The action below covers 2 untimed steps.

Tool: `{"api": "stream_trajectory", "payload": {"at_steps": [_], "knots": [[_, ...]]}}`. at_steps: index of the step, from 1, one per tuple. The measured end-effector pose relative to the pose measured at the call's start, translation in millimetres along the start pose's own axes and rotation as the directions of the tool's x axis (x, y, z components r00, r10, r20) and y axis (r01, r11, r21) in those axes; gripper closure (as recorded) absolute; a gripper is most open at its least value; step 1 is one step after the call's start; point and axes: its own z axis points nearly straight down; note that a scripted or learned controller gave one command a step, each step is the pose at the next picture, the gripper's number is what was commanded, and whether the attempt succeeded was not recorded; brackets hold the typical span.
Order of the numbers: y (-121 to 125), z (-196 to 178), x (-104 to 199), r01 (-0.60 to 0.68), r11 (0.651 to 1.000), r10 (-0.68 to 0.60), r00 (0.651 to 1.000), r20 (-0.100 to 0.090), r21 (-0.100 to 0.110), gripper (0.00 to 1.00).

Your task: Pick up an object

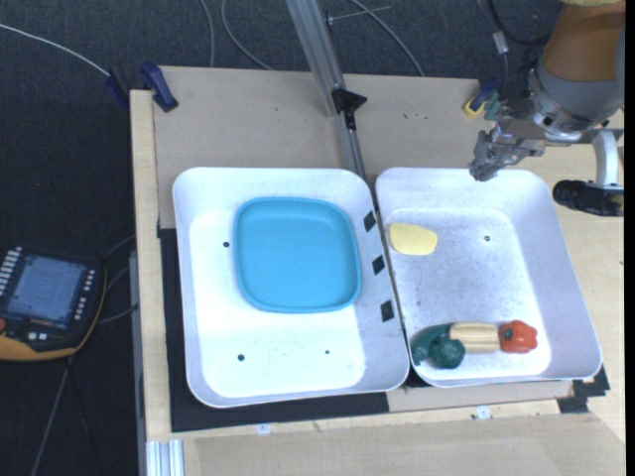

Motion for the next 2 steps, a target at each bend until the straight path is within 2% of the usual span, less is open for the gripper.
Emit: {"api": "stream_trajectory", "payload": {"at_steps": [1,2], "knots": [[3.5,-3.2,52.7,0.004,1.000,-0.004,1.000,-0.002,0.004,1.00],[-7.1,8.5,103.3,0.004,1.000,-0.004,1.000,-0.002,0.006,1.00]]}}
